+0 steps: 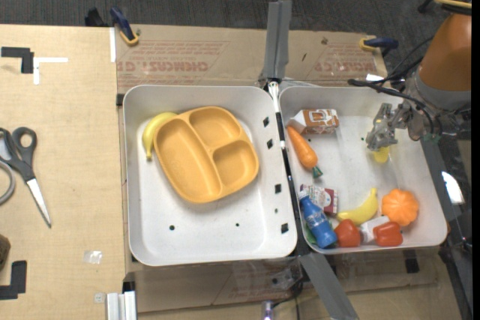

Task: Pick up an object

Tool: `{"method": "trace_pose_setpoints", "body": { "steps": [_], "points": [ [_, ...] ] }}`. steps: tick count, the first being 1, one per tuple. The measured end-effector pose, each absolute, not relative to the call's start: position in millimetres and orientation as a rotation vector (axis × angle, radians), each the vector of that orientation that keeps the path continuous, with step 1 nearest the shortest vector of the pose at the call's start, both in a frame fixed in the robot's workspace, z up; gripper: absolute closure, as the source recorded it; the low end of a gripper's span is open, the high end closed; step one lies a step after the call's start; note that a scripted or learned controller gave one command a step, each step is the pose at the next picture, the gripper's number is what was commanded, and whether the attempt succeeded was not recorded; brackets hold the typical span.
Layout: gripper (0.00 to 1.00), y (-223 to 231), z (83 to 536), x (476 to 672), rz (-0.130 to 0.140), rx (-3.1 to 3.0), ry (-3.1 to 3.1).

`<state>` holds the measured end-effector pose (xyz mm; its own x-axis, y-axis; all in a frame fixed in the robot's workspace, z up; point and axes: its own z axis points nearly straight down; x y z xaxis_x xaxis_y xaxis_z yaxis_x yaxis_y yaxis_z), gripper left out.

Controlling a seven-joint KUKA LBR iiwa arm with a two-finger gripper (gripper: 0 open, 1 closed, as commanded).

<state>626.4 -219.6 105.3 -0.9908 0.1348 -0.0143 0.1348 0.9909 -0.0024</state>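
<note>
At the right of the frame you see the metal two-finger gripper (382,140) low in the right white bin (352,105), over a small yellow object (382,155) touching its tip; you cannot tell whether it grips that piece.

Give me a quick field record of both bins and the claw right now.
left bin: yellow divided plate, banana tucked at its left edge
right bin: carrot, small carton, blue bottle, banana, orange, red pieces
claw: over right bin's upper right, above a small yellow item
grasp: cannot tell
</note>
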Motion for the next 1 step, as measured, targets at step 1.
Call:
{"method": "trace_pose_setpoints", "body": {
  "steps": [1],
  "points": [
    [0.00, -219.4, 105.2, 626.5, -0.005, 0.211, 3.120]
  ]
}}
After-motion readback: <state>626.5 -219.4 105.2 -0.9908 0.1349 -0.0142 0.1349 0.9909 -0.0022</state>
